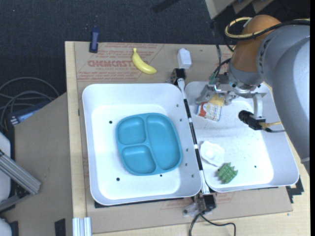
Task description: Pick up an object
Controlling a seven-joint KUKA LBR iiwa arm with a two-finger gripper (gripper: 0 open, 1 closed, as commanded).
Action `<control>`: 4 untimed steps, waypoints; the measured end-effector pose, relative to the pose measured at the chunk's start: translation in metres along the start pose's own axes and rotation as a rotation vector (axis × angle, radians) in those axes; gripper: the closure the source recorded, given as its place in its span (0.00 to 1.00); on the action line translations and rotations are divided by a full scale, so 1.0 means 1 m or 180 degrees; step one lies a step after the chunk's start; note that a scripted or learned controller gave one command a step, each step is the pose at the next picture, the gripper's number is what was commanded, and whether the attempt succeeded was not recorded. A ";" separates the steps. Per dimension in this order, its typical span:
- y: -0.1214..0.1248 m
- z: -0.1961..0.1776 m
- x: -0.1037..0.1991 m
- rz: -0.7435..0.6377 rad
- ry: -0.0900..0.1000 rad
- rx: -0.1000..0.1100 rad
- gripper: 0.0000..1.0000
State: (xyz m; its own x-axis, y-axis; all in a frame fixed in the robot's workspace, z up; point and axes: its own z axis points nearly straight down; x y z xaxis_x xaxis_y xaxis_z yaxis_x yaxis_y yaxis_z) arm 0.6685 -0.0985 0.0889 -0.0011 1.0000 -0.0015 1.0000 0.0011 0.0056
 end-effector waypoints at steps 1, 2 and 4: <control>-0.001 -0.011 0.000 0.0000 0.0001 0.0021 1.00; 0.001 -0.011 0.000 0.0000 0.0001 0.0002 0.00; -0.002 0.004 0.007 0.0000 0.0004 0.0024 0.00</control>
State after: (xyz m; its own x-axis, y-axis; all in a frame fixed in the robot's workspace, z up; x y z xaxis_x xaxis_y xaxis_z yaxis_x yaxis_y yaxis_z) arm 0.6664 -0.0914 0.0849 -0.0010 1.0000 -0.0002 1.0000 0.0010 -0.0020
